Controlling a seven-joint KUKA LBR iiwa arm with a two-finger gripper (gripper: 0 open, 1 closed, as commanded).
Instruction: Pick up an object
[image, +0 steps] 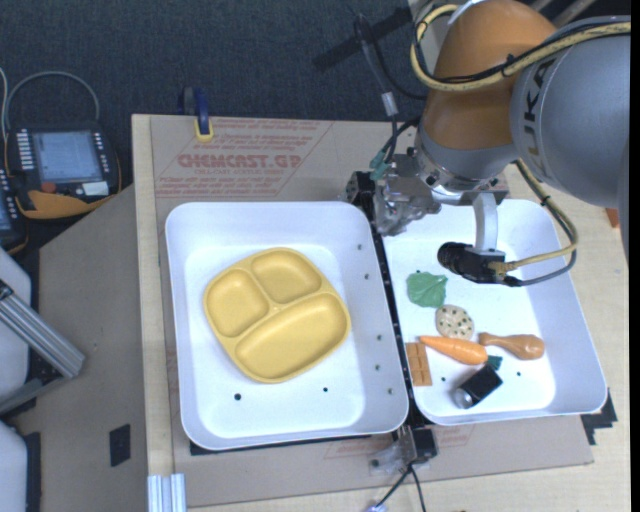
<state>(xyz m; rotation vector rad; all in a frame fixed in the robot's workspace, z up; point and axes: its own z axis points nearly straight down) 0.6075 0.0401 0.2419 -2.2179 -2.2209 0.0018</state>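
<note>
While the gripper (398, 210) hangs over the far left corner of the right bin (575, 330), close to the wall it shares with the left bin (190, 300), nothing to pick lies under it. From this angle I cannot tell whether the gripper is open or closed, and nothing shows in its hold.

The pickable things sit in the near half of the right bin. A green leaf-shaped piece (427, 289) is nearest the gripper, and a speckled cookie (455, 321) lies just beside it. An orange carrot (453, 349) lies nearer the camera than the cookie, apparently touching a brown wooden-looking piece (512, 345). A black block (480, 387) lies nearest the front rim. The left bin holds 1 yellow divided plate (277, 315).

I judge the black block the best target, since it stands apart from the rest. The leaf looks flat and hard to pinch. A good try calls for moving toward the front of the bin, centring above the block, turning the wrist across its narrow side, then descending straight. The carrot cluster risks nudging neighbours.
</note>
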